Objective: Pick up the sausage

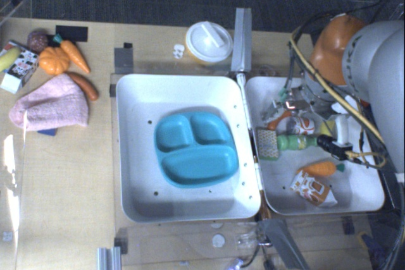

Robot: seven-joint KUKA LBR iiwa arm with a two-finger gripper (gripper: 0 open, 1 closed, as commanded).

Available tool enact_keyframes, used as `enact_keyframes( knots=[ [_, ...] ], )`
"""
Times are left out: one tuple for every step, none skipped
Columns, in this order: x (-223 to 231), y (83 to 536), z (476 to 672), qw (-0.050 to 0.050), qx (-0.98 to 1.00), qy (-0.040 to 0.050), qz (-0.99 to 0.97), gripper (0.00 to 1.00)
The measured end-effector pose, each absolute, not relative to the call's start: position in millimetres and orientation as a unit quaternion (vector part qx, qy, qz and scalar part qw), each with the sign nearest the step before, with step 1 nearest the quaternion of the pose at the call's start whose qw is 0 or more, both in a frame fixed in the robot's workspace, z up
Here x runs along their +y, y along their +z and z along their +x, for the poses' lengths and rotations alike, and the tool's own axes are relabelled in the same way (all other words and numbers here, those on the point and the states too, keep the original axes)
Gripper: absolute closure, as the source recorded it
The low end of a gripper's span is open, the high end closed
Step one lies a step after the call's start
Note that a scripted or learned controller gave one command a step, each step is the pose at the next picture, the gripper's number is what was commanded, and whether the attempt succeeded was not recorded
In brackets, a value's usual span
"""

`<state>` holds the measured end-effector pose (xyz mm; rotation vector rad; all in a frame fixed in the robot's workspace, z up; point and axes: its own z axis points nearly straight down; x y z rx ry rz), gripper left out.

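Nearest, at about 5 o'clock of the view, the right bin (373, 199) holds a printed packet (313, 188) with a toy carrot (321, 168) just behind it. Farther in, a green bottle (299, 142) lies crosswise, touching a small grater (267, 144) by the bin's 9 o'clock wall. Just beyond them sits a short reddish-orange piece, the sausage (283, 121) as best I can judge. It is partly covered, at the cluttered 11 o'clock part of this bin. The gripper (286, 104) hangs right over it among cables, and I cannot tell whether it is spread or closed, nor whether it holds anything. The left bin (136, 199) carries a blue divided plate (196, 147). Out on the surface (63, 199) at 10 o'clock, a brownish link (85, 86) lies by a pink cloth (50, 105) — it also looks like a sausage, so the target is not certain. To do this step well, the descent should stay centred on the reddish piece, closing across its narrow width and clear of the bottle and grater. The lift should then go straight up, since crowding neighbours could spoil the grip.
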<state>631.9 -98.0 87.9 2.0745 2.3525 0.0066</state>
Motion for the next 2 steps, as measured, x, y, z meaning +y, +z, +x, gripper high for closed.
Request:
enact_keyframes(
  knots=[
    [-99, 102, 634.6, 0.007, 0.750, 0.0039, 0.662, 1.00],
    [-52, 187, 622.8, 0.003, 0.792, 0.0021, 0.610, 1.00]
  ],
)
